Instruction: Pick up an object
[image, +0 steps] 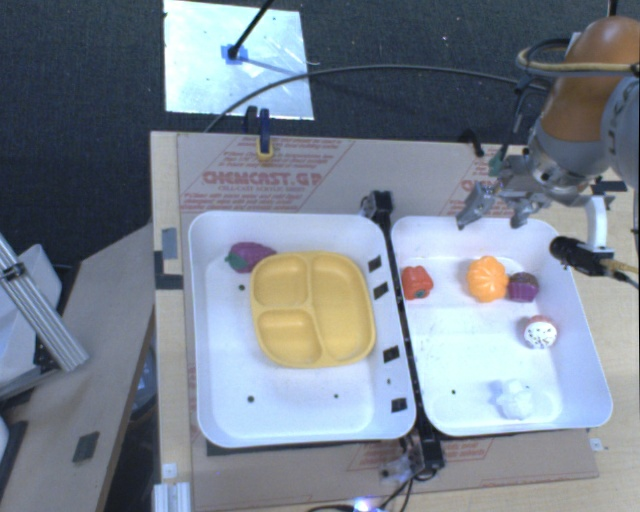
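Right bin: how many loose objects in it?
5. Red-orange pepper toy at the right white bin's left wall; orange pumpkin toy mid-back; dark purple toy touching the pumpkin's right; white speckled ball right; white crumpled lump front. None seem hidden.

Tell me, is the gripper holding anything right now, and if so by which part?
Nothing is held. The gripper hangs with its fingers open above the far edge of the right bin, apart from the orange pumpkin below.

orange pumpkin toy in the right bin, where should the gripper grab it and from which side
Grip the orange pumpkin toy across its round middle, coming straight down. The purple toy crowds its right side, so place the gripper fingers on its near and far sides.
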